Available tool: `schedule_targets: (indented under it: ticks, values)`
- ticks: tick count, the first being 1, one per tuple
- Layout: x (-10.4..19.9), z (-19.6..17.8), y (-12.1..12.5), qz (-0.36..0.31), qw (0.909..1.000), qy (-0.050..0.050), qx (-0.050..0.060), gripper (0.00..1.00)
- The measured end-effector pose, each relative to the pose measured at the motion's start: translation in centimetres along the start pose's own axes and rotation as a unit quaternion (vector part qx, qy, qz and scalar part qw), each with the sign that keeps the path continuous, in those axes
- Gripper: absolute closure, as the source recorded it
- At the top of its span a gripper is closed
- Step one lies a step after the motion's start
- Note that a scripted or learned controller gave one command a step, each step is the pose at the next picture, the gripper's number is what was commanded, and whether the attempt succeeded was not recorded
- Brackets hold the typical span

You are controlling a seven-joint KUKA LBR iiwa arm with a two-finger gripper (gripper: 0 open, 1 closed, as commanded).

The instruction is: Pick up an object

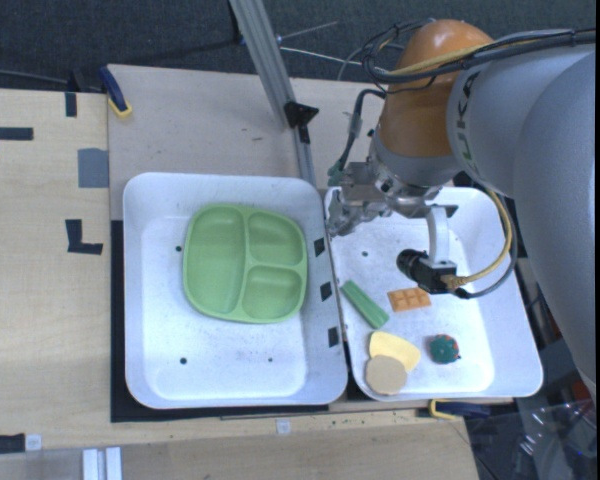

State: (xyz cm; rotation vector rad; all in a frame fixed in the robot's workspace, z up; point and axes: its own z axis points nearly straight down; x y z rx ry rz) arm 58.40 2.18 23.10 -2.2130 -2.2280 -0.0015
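Gripper [352, 211] over right bin's [500, 368] far-left corner; finger state: cannot tell. Nothing lifted; green stick [364, 304], orange waffle [410, 299] untouched.

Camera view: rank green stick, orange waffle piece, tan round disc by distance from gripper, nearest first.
From the gripper, at the right bin's upper left:
1. Green stick, just below, near the divider.
2. Orange waffle piece, mid-bin, further right.
3. Tan round disc, by the bin's bottom edge.

I worked in a robotics lab: my grey arm [540, 118] reached over a plywood bench [40, 268] marked with tape, bearing two white bins [150, 368], an aluminium rail [265, 58] rising behind them.
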Motion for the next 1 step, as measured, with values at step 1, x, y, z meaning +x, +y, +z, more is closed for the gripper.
schedule_targets:
  ticks: [1]
  values:
    - [5.46, -0.79, 1.11, 0.000, 1.0000, 0.000, 0.000, 1.00]
